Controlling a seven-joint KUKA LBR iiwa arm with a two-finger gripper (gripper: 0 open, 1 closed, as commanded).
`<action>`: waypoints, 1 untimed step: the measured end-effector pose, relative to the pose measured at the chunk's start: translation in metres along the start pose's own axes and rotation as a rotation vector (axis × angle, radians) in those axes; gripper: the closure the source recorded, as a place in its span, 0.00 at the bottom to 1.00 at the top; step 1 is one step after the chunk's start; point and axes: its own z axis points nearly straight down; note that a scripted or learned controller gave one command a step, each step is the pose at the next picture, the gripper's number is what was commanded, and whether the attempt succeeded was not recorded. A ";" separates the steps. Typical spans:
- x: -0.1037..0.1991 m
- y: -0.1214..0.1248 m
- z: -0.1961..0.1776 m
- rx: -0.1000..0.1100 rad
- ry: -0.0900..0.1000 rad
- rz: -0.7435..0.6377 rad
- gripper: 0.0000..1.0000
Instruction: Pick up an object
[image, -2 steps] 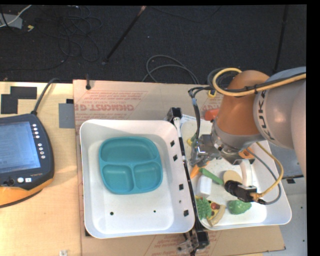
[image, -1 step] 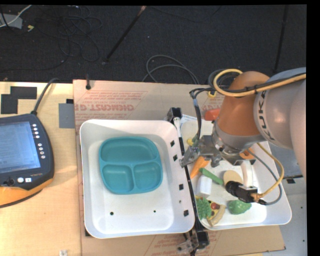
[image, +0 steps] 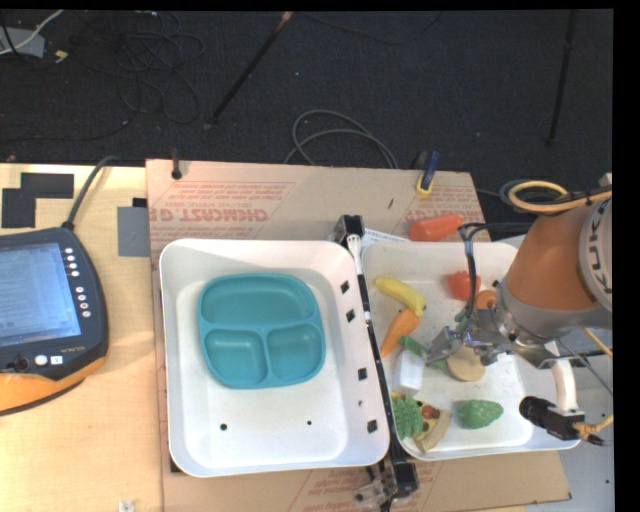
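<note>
My gripper (image: 452, 347) hangs low over the middle of the right bin (image: 520, 440), under the orange-banded wrist. Just below and right of it lies a tan round piece (image: 466, 368). A carrot (image: 398, 326) lies to its left, with a yellow banana (image: 400, 293) above that. A red piece (image: 461, 285) and a small orange piece (image: 485, 298) sit behind the gripper. A white card (image: 411, 373) lies left of the tan piece. At the bin's front are a broccoli (image: 406, 412), a pizza slice (image: 432, 422) and a green leafy piece (image: 478, 412).
The left bin (image: 190, 400) holds a teal divided plate (image: 262, 330). An orange-red piece (image: 435, 227) lies on the cardboard behind the right bin. A blue clamp (image: 428, 172) stands at the cardboard's far edge. A tablet (image: 45, 300) rests at the far left.
</note>
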 end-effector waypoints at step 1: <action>0.018 -0.029 0.035 -0.031 0.001 -0.011 0.00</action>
